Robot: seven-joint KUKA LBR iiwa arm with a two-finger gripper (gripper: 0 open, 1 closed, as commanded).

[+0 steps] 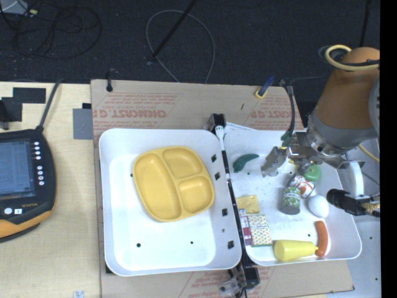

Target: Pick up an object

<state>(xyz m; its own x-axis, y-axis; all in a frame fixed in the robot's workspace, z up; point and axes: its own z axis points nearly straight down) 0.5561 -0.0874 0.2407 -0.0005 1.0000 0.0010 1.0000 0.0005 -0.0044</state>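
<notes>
- Upside-down red print on the cardboard sheet (155,107) under the bins, far side left: reads roughly "CHEMCRZT, G".
- Second red print on the same sheet, far side right, partly hidden by the arm: only "G.P" legible.
- Faint red lettering along the sheet's near edge: too small to read.
- Handheld pendant (22,176) at far left: screen content blurred, unreadable.

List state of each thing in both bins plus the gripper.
Yellow plate: flat in left bin, compartments bare.
Gripper: over right bin, holding nothing visible.
Green leaf: lying loose.
Can: upright.
Egg: resting beside the can.
Sausage: lying flat.
Yellow cone: on its side.
Patterned box: flat.
</notes>
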